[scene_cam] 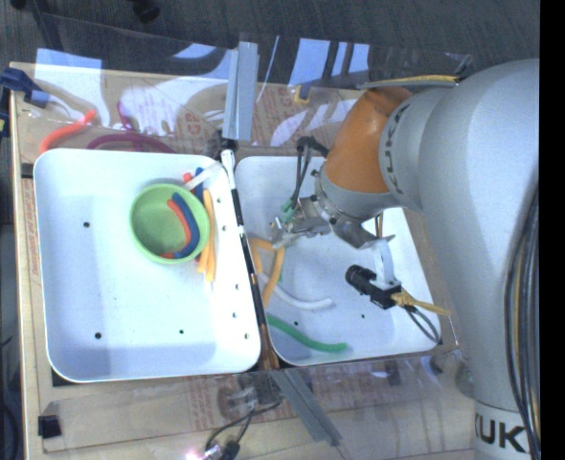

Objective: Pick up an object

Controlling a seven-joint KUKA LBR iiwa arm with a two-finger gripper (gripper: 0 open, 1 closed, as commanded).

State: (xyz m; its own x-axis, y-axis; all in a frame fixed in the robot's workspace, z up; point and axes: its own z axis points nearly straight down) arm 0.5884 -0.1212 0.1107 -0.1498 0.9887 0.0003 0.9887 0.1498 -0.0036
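The one readable marking is the dark lettering "KU", the cut-off start of a brand name, on the grey base of the arm (493,257) at about five o'clock in the view. Nothing else carries legible text or numbers.

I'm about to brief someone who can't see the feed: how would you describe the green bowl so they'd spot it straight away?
Start at the left white bin. In its upper right part, near the wall shared with the other bin, sits the round lime-green bowl. It is the one round item there, with red and blue curved pieces on its inner right side and orange sticks lying against its right edge.
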